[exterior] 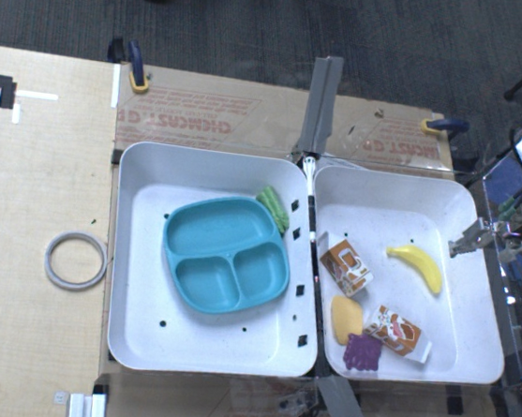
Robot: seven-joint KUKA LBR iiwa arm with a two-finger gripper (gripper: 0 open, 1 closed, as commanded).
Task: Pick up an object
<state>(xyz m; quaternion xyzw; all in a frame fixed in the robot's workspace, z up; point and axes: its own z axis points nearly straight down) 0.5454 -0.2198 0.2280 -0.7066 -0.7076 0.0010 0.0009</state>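
Pale wooden bench point(41, 157) seen from above, bearing two shallow white bins side by side. Left bin point(132, 263) holds a blue divided plate point(225, 255) with a green item point(273, 208) touching its upper right edge. Right bin point(471, 342) holds a banana point(417, 266), a brown carton point(346, 266), a yellow-orange lump point(346, 317), a purple object point(362, 353) and a second brown-and-white carton point(400, 333). At that bin's right rim sits the gripper point(465, 240), too small and blurred to tell how far open; nothing visibly in it. A grey ring point(75, 260) lies left of the bins.
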